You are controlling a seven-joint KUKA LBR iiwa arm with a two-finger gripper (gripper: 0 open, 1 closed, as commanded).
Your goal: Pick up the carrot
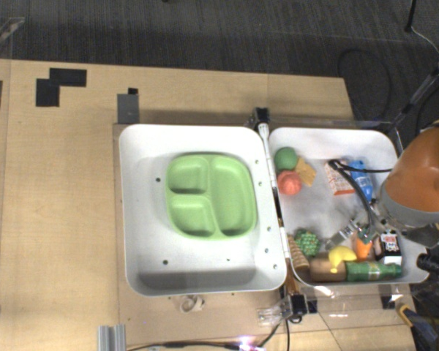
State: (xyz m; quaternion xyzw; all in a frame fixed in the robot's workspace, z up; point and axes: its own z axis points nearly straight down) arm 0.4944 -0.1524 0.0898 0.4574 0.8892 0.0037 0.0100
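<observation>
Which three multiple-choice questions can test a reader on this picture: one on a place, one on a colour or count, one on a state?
1. Where is the carrot?
A. On the green tray
B. In the right bin, near its front edge
C. On the bare bench

2. How many compartments has the green tray?
A. Two
B. Three
C. Five

3. What lies on the green tray?
A. Nothing
B. A carrot
C. A ball

Answers:
1 B: the orange carrot lies in the right bin, beside the yellow item.
2 B: three hollows show.
3 A: its hollows are bare green.
</observation>
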